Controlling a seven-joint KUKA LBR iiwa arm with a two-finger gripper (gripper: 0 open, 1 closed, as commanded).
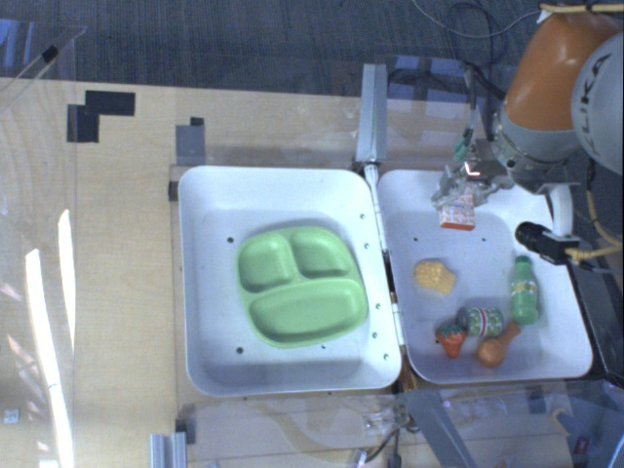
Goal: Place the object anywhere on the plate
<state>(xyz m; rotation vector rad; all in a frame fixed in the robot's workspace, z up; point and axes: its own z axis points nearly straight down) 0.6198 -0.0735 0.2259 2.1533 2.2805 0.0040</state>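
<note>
The gripper (466, 185) hung over the right bin's (570, 359) far edge, a small red-and-white packet (457, 214) at its fingers; whether they pinched it, I couldn't tell. The green plate (302, 286) lay well leftward, in the other bin.

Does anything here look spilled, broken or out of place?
Nothing stands out. The green plate sits flat in the left bin, and the bottle, yellow lump and other toys lie loose in the right bin.
</note>
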